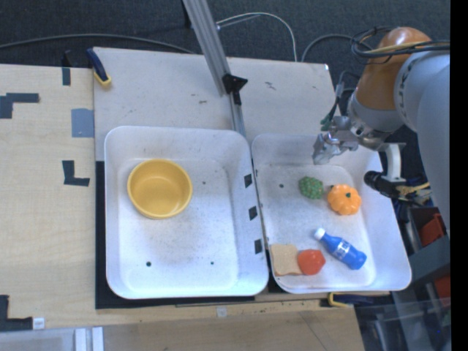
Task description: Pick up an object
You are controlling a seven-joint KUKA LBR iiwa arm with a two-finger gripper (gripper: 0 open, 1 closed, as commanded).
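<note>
Camera view, looking down at a slant. Gripper (326,149) sits at the upper right of the frame, over the top edge of the right bin (380,273); nothing is seen between its fingers, and whether they are spread or pressed together cannot be told. The arm (409,86), grey with an orange band, enters from the right edge.

Right bin contents: a green knobbly item (311,188) in the upper middle, just below the gripper and apart from it; an orange pumpkin-shaped item (344,199) just beside the green one, to its right; a blue bottle (341,249) with a white cap, lying tilted in the lower part; a red item (311,262) and a tan block (284,259) touching each other at the lower left corner of that bin.

Left bin (175,269): a yellow bowl (159,188), upright, in its upper left part.

A grey pole (208,31) runs from the top of the frame down to the gap between the bins.
</note>
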